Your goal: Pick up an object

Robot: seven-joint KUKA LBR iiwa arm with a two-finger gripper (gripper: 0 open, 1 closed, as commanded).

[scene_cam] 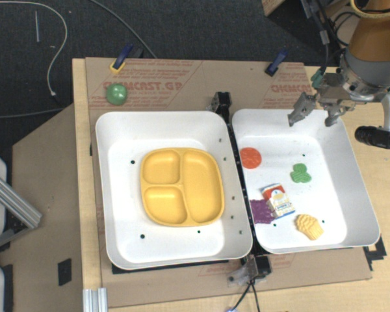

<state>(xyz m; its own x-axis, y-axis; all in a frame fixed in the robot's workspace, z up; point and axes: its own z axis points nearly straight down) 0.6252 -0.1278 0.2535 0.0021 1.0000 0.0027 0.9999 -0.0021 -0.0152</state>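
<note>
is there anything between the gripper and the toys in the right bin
Nothing visible is in the way. The gripper hangs open over the right bin's far edge, and bare white floor lies between it and the nearest toys, the orange disc and green piece.

a: what lies in the bin under the tool [316, 111]?

b: five small things. nearest is a flat orange-red disc [250, 157], below the tool and off to its left in the view, close to the bin's left wall.

a: and the green one?

b: a small green lumpy piece [301, 173], almost straight below the tool, well apart from it.

a: further down?

b: a little white carton [277, 199] with red and blue print, lying tilted. a purple piece [261, 211] touches its lower left side. farthest from the tool, a yellow ridged piece [309, 226] lies near the bin's front edge, just beside the carton's lower right.

a: anything between the fingers?

b: no, they hang spread, nothing between them.
</note>
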